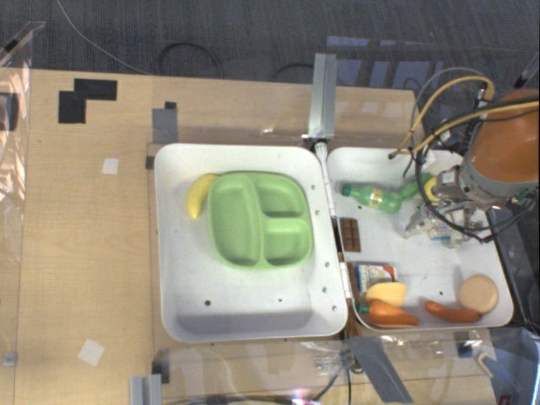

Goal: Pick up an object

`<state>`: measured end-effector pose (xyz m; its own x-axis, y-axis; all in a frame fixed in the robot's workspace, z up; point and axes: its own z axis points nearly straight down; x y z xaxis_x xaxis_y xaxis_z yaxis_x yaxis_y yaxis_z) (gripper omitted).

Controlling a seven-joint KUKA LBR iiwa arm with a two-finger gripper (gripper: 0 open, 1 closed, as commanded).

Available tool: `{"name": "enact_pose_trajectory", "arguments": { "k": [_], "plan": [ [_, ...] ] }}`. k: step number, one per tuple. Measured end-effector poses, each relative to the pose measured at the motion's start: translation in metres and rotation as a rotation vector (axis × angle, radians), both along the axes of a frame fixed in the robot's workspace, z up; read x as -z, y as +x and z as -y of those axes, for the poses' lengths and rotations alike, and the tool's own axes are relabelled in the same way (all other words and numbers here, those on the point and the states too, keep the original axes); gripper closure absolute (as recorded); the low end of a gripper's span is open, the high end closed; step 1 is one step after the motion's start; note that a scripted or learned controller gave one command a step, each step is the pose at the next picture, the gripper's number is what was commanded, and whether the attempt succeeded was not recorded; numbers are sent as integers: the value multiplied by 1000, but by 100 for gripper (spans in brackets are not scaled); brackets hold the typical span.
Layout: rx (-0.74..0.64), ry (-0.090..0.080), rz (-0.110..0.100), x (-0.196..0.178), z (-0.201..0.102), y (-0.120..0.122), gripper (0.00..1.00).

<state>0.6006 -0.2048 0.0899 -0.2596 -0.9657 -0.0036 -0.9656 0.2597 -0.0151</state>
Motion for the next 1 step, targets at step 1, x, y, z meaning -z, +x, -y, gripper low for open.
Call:
{"name": "enact_pose_trajectory", "arguments": {
  "k": [1],
  "plan": [
    [-51,1,-3,1,-29,55,0]
  ]
}}
